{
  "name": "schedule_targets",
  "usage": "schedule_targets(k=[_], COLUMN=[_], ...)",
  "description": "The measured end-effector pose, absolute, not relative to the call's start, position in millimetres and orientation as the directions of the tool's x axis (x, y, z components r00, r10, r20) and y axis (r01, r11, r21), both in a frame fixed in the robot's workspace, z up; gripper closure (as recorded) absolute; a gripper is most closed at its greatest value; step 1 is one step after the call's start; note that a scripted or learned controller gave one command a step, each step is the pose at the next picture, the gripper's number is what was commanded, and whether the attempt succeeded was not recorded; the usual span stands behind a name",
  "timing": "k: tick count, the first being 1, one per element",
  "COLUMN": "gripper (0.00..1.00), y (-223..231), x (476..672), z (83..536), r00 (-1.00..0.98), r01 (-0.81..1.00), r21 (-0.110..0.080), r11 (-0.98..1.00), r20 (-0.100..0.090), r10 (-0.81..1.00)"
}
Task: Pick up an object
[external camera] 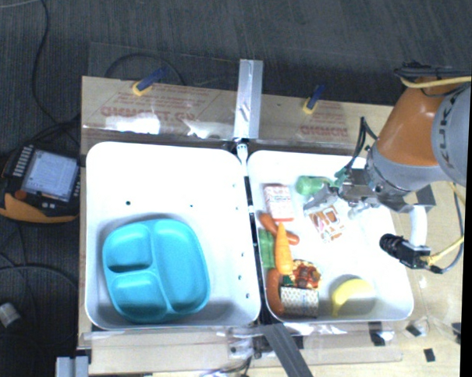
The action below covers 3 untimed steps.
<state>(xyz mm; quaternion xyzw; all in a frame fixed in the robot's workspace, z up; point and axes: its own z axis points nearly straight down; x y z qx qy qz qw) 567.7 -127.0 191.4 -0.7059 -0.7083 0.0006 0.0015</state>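
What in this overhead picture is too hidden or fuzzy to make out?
- End effector: the wrist covers its tips, so open or shut is unclear.
- Small packet: print too blurred to read.
- Items behind the carrot: overlapping, hard to tell apart.
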Motion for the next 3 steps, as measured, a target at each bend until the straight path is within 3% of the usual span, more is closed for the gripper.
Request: schedule_targets(k=[1, 2, 3], gripper=[0.00, 1.00, 1.00], y=[-144, -143, -111], x=[592.8, 592.1, 575.7], z=[115, 123, 209], r00=[0.037, 0.036, 0.084], r01=[0.999, 0.999, 0.996], r21=[-0.002, -0.005, -0.003], r11=[-0.037, -0.036, -0.084], r20=[-0.004, -0.001, -0.001], r10=[0.999, 0.999, 0.996])
